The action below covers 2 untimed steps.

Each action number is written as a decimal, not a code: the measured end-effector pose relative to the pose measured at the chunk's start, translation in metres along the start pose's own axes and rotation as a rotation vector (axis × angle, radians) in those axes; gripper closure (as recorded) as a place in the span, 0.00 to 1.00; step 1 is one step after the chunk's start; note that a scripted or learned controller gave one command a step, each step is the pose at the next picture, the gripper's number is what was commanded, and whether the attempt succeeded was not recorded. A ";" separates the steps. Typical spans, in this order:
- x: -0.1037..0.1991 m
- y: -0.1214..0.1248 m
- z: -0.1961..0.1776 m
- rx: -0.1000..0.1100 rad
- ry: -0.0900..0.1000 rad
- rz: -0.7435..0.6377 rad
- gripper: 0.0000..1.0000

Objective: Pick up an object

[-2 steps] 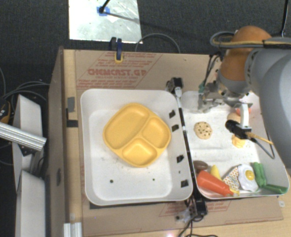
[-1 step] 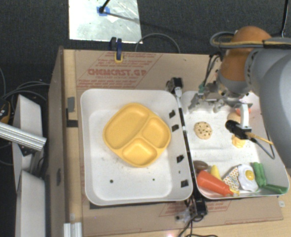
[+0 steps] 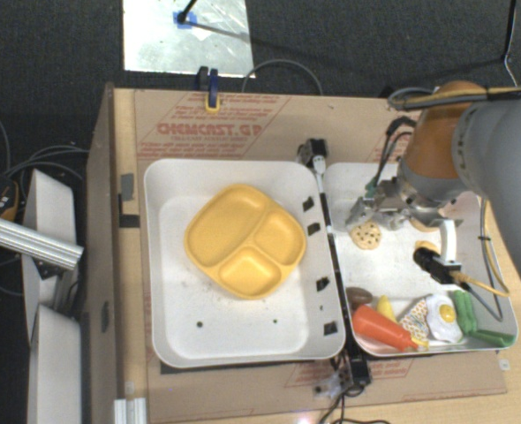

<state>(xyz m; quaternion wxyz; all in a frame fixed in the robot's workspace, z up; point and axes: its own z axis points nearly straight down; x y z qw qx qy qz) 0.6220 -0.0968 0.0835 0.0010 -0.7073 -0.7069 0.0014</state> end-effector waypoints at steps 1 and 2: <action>0.008 -0.015 -0.001 -0.003 0.000 -0.001 0.00; 0.008 -0.012 -0.014 -0.011 0.000 -0.002 1.00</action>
